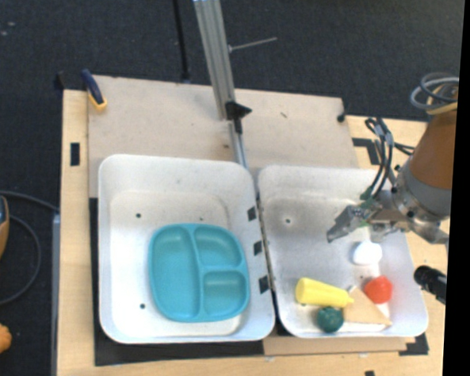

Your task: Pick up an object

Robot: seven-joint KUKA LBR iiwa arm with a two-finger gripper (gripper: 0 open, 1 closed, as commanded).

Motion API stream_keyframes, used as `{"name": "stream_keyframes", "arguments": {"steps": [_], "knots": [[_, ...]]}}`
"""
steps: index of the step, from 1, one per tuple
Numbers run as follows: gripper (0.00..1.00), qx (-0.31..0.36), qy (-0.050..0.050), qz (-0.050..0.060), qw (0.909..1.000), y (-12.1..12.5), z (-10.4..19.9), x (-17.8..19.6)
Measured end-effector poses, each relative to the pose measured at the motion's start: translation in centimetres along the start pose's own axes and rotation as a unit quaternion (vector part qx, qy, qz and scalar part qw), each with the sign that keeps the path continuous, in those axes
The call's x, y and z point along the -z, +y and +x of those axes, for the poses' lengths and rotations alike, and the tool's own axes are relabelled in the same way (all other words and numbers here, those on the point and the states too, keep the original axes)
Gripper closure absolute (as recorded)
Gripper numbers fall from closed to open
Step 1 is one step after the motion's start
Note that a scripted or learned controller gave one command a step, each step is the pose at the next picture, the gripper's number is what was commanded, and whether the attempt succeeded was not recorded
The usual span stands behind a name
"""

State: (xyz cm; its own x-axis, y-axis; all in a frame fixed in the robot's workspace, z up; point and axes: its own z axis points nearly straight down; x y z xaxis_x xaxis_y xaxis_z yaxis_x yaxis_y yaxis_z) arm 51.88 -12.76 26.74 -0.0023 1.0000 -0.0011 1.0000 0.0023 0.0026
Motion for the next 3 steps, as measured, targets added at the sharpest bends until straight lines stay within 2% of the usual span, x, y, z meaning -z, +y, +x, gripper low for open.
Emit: {"name": "stream_keyframes", "arguments": {"steps": [1,2,3], "knots": [[0.00,-0.001,0.000,0.003,1.0000,1.0,0.2,-5.4],[0.00,-0.002,0.001,0.003,1.0000,0.8,1.0,-10.0],[0.00,-0.002,0.000,0.003,1.0000,1.2,0.5,-14.5]]}}
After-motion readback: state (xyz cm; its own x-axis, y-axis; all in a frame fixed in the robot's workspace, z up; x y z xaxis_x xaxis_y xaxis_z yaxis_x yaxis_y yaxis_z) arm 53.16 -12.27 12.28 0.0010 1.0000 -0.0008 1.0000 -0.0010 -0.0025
